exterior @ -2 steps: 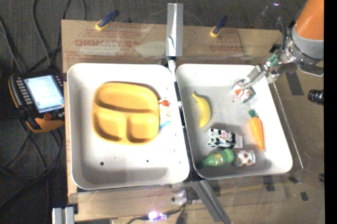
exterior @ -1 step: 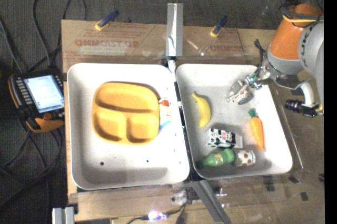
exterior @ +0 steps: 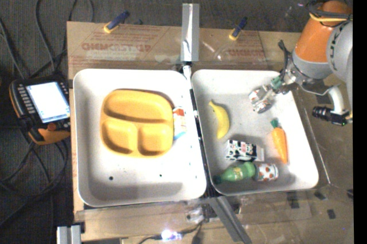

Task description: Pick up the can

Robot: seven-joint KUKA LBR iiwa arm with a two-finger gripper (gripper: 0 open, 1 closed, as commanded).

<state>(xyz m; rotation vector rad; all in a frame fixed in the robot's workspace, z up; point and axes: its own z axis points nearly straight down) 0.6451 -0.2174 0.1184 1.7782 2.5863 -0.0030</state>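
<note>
The can (exterior: 265, 172) was seen lying untouched at five o'clock in the right bin (exterior: 298, 122), touching a green bottle (exterior: 239, 173). The gripper (exterior: 262, 98) was held near one o'clock, nothing gripped, its state impossible to tell. The pick was judged undone.

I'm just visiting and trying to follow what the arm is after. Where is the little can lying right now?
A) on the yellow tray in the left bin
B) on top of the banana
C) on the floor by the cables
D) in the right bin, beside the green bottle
D: the can lies in the right bin at its near edge, right next to the green bottle.
</note>
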